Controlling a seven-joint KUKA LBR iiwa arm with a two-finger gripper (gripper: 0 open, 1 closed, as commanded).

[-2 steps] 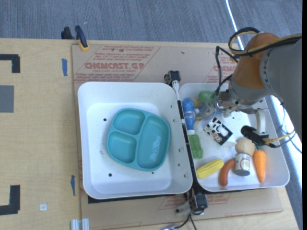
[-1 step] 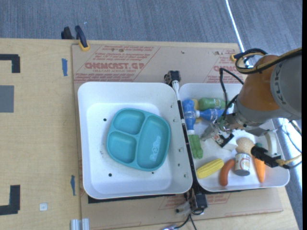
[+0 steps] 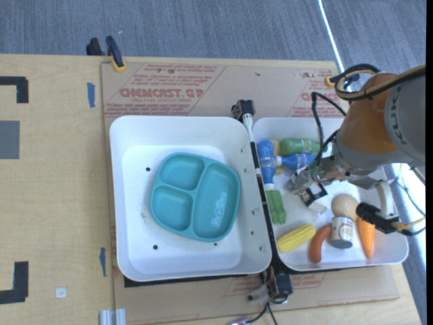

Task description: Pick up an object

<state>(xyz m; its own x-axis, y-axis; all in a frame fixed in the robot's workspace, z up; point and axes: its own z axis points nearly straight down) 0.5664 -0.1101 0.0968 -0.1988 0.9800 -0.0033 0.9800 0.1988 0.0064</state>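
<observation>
Crowding the right bin [image 3: 399, 252] are the candidates for a pick: a blue bottle [image 3: 268, 160] and a green bottle [image 3: 298, 145] near the top, a green pod-like piece [image 3: 275, 206] along the left wall, a yellow corn cob [image 3: 295, 237], a red sausage [image 3: 318, 243], a small can [image 3: 342, 231], a pale round item [image 3: 344, 204] and an orange carrot [image 3: 366, 239] toward the front. The gripper [image 3: 310, 184] hangs low among them, just right of the blue bottle (whether it is spread or pressed together I cannot tell, and nothing is visibly caught in it). The risk, as I judge it, is the clutter: closing here could catch two neighbours at once or only nudge one aside, so the lift comes up bare. The left bin [image 3: 128, 202] holds a teal divided tray [image 3: 195, 196], well apart.
</observation>
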